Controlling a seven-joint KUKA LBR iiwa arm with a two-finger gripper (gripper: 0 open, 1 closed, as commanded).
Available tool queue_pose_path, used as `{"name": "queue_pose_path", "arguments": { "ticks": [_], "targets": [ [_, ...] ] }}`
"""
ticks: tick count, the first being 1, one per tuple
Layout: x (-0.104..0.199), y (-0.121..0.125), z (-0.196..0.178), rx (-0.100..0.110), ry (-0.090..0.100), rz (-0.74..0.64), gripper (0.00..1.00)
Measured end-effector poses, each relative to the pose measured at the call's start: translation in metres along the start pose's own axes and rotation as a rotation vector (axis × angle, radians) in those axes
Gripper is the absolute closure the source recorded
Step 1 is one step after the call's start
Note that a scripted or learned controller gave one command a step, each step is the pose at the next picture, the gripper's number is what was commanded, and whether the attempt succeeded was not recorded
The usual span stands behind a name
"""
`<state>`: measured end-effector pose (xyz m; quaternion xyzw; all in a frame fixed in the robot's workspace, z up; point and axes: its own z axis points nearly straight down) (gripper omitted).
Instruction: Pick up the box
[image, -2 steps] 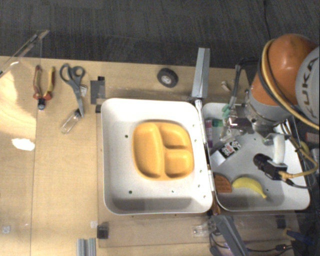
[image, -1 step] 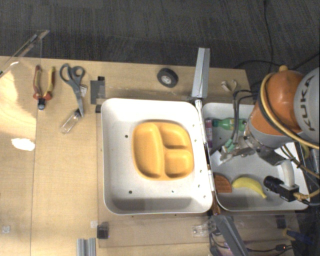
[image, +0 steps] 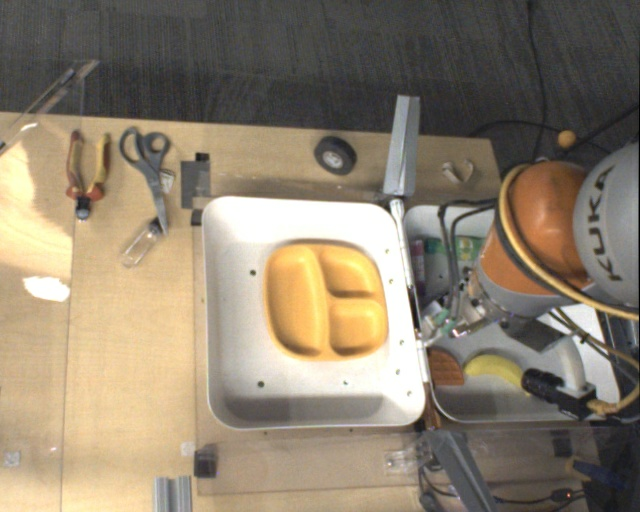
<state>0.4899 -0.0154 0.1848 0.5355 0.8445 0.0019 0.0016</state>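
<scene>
here the pincer (image: 447, 322) hangs over the right bin (image: 500, 405), its state untellable; the box's axis stays hidden.

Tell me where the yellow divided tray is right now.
The yellow divided tray lies in the middle of the left white bin, on the side away from the arm, which reaches over the right bin.

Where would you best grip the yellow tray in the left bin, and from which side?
Judging from above: pinch the yellow tray across the raised divider ridge between its compartments, coming straight down. It lies flat in the left bin, its rounded outer edges low, so a side approach looks poor.
</scene>
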Motion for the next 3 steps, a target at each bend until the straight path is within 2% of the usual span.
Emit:
{"name": "queue_pose_path", "arguments": {
  "ticks": [1,2,3],
  "targets": [
    [-0.015,0.028,-0.031,0.000,-0.001,0.299,1.00],
    [0.022,0.056,-0.079,0.000,-0.001,0.550,1.00],
    [0.058,0.050,-0.054,0.000,-0.001,0.230,1.00]
  ]
}}
